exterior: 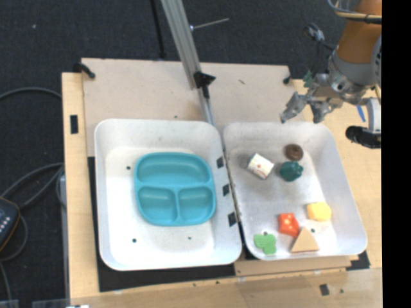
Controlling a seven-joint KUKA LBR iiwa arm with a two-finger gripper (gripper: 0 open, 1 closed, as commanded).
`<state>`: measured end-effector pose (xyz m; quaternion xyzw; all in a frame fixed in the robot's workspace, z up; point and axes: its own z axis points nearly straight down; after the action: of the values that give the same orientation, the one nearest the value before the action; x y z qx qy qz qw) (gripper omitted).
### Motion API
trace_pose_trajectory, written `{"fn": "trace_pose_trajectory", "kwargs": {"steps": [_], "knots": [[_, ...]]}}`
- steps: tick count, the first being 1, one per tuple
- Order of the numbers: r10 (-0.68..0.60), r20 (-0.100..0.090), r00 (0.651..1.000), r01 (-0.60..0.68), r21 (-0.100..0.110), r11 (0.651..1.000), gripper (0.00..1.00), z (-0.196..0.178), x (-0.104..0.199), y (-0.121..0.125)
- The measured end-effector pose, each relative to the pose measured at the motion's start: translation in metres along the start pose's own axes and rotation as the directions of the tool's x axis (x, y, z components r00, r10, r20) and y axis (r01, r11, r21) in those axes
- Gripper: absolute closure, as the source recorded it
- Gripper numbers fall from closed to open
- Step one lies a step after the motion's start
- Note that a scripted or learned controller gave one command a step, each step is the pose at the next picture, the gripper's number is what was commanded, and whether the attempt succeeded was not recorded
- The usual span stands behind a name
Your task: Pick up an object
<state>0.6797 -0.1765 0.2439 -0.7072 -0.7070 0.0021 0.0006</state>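
Note:
My gripper [304,111] hangs open above the far edge of the right bin [343,178], with nothing between its fingers. Below it in that bin lie a brown round piece [293,151], a dark green lump [291,171] and a white block [260,166]. Nearer the front sit a yellow piece [318,211], a red-orange die [288,223], a tan wedge [304,241] and a green leafy toy [264,242]. All of these lie apart from the gripper.
The left bin [112,172] holds a teal divided plate [174,188]. A slanted metal rail [183,40] rises from between the bins toward the back. Black clips [225,189] line the seam between the bins.

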Motion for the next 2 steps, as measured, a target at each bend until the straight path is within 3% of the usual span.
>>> {"fn": "trace_pose_trajectory", "kwargs": {"steps": [2], "knots": [[0.001, 0.000, 1.000, -0.001, -0.001, 1.000, 0.00, 0.121, -0.014, -0.002]]}}
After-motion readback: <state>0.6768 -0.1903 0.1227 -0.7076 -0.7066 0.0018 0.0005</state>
